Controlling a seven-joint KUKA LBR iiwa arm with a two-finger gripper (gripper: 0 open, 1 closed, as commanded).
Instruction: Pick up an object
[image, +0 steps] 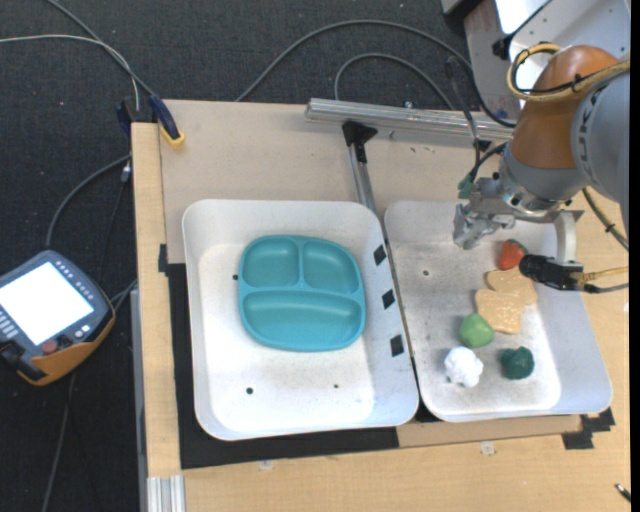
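Camera view, left bin: I see a teal divided plate lying flat at centre-left of the frame.
Right bin: I count a white lump, a green ball, a tan flat piece, a dark green lump and an orange-red piece, all clustered at right of centre.
Gripper: it hangs low over the bin's upper part, just left of the orange-red piece; I cannot tell its state.
Handling: I judge the green ball light, perhaps soft, best pinched across its middle.
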